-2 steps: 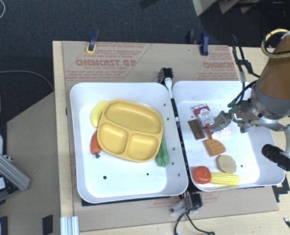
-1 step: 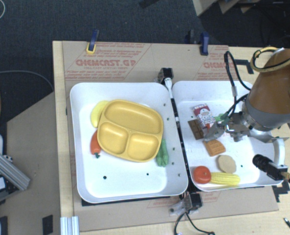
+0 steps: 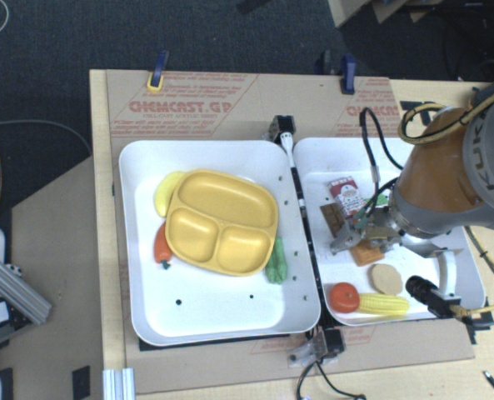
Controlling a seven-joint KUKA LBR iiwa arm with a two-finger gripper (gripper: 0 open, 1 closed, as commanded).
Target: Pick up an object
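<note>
1. Jaws: can't tell how they stand; gripper (image 3: 352, 238) is low in the right bin (image 3: 471, 267), apparently over a brown block (image 3: 366, 253).
2. Just beside the brown block: tan round piece (image 3: 386, 278), corn cob (image 3: 383, 305), tomato (image 3: 343, 297), all loose.
3. Beyond the block, toward the bin's far wall: red-and-white packet (image 3: 346, 195).
4. Left bin (image 3: 213, 317): yellow divided tray (image 3: 222, 222) sits on a banana (image 3: 167, 192), a red pepper (image 3: 162, 247) and a green item (image 3: 276, 262).

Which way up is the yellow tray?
Right way up: the tray shows three open hollows, lying in the left bin.
</note>
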